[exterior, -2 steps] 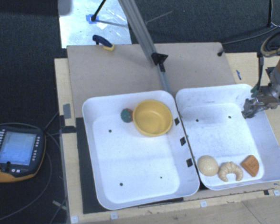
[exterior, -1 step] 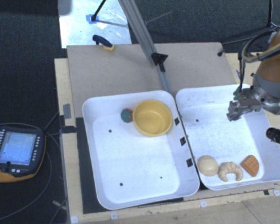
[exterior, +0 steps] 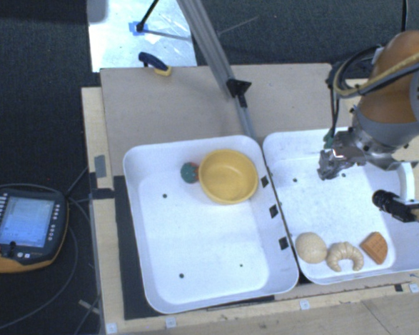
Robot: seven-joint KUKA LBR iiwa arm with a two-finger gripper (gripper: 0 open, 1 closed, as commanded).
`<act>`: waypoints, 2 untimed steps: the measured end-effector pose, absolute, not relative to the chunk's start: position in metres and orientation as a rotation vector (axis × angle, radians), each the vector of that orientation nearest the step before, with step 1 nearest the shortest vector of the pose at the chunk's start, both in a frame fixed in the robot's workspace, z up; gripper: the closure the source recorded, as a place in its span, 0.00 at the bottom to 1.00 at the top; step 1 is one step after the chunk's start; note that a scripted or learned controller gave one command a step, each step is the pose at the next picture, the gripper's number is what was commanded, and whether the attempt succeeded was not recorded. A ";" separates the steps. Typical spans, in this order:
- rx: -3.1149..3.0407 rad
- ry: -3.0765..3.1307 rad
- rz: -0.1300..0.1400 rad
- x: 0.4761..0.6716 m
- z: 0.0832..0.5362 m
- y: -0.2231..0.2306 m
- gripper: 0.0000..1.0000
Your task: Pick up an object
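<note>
My gripper (exterior: 330, 167) hovers over the upper part of the right bin (exterior: 294, 144), with nothing visible between its tips. Along that bin's front edge lie a pale round bun (exterior: 310, 248), a cream croissant (exterior: 345, 255) and an orange-brown wedge (exterior: 375, 247), all well below the gripper. In the left bin (exterior: 144, 203) a yellow bowl (exterior: 228, 175) sits at the back right, with a small teal ball (exterior: 189, 172) touching its left side.
A metal pole (exterior: 212, 48) slants down from the top to the gap between the bins. A teach pendant (exterior: 22, 226) lies on the floor at the left. A brown board (exterior: 162, 105) lies behind the bins.
</note>
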State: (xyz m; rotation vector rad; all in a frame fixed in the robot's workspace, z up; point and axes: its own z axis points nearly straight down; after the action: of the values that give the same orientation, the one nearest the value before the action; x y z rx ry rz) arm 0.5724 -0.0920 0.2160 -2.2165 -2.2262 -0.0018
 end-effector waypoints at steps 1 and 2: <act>-2.215 -2.228 -0.003 0.576 0.229 -0.036 1.00; -2.215 -2.228 -0.003 0.587 0.238 0.017 1.00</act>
State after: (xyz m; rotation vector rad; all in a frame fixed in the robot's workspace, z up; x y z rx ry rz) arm 0.5868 0.0173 0.2378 -2.2152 -2.2276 -0.0030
